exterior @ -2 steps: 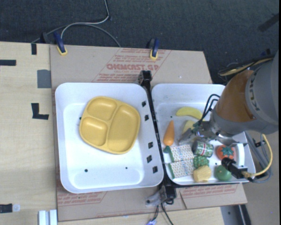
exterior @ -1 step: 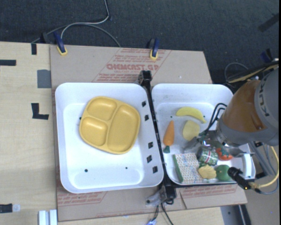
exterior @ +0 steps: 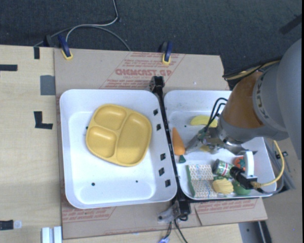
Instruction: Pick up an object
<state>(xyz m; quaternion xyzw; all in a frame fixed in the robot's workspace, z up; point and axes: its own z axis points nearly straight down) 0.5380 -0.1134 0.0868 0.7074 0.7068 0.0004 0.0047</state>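
Note:
My gripper (exterior: 196, 143) hangs low in the right bin (exterior: 187, 101), just right of an orange carrot (exterior: 177, 142) that lies along the bin's left wall. A yellow banana-like piece (exterior: 198, 120) lies behind the gripper, partly covered by the arm. In front of it are a white patterned packet (exterior: 201, 172), a small tin can (exterior: 222, 167) and a yellow corn cob (exterior: 222, 187). Nothing can be seen held in the gripper.
The left bin (exterior: 76, 181) holds a yellow divided plate (exterior: 118, 134). A green piece (exterior: 241, 188) and a small red item (exterior: 239, 161) sit at the right bin's front right. The arm covers that bin's back right part.

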